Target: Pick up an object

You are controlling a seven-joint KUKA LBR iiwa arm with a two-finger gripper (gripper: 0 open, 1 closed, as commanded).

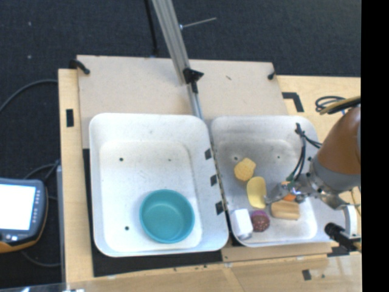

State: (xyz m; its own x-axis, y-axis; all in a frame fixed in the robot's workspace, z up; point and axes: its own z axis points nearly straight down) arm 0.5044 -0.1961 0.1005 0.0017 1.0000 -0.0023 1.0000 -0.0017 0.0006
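The right bin (267, 132) holds several small objects. A round yellow piece (245, 169) lies near its middle, and a paler yellow oblong (256, 191) sits just below it. A tan block (285, 210) rests toward the front right. At the front edge sit a maroon ball (260, 222) and a white block (242, 222), side by side. My gripper (284, 193) is low in the bin, just above the tan block and right of the yellow oblong. A small orange bit (292, 194) shows beside it. The arm's orange band (340, 145) rises to the right.
The left bin (121, 139) holds a teal bowl (167, 216) near its front. A metal post (176, 35) slants up from between the bins at the back. A screen device (18, 212) sits off the bench at the left.
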